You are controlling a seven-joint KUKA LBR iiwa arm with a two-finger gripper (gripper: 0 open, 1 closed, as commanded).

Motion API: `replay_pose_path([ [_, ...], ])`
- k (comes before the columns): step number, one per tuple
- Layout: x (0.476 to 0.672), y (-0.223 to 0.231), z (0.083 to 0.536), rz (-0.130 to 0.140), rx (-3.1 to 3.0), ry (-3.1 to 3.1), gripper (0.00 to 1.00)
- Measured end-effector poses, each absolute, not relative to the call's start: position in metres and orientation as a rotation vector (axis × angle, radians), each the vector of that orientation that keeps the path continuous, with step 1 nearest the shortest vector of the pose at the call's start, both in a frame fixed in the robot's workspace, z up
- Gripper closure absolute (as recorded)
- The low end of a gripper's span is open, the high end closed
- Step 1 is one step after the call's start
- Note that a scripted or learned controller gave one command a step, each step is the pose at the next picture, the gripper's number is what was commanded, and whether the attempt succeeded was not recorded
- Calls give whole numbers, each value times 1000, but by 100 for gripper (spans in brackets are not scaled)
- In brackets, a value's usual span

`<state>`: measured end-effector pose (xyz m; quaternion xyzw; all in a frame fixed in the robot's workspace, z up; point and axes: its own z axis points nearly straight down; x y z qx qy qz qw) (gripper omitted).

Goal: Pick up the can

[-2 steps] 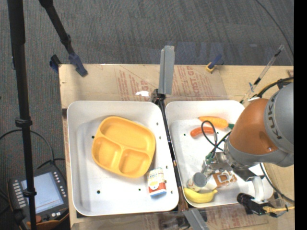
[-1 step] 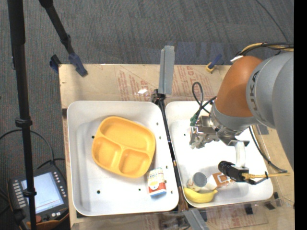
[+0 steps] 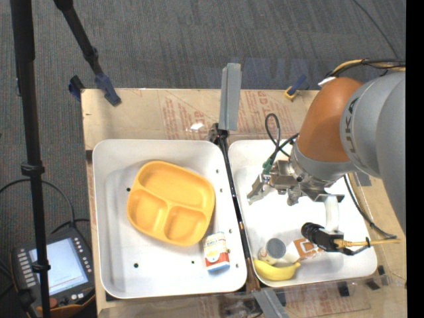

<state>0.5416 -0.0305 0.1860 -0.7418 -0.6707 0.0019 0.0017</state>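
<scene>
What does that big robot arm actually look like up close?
The arm is a thick, rounded grey tube with a glossy orange band above the wrist and dark lettering on the shell. It ends in a small grey metal gripper, with thin black cables looping beside it.

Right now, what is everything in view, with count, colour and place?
bins: 2, white, side by side on bench
plate: 1, yellow, left bin
carton: 1, white and blue, left bin
can: 1, grey top, right bin
banana: 1, yellow, right bin, by the can
box: 1, orange and white, right bin
stand: 1, black, far left
arm: 1, grey and orange, from right
gripper: 1, grey, open, over right bin
</scene>
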Motion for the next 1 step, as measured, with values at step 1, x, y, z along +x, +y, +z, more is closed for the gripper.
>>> replay_pose_path([
  [1, 503, -93, 102, 6, -2323, -2107, 0],
])
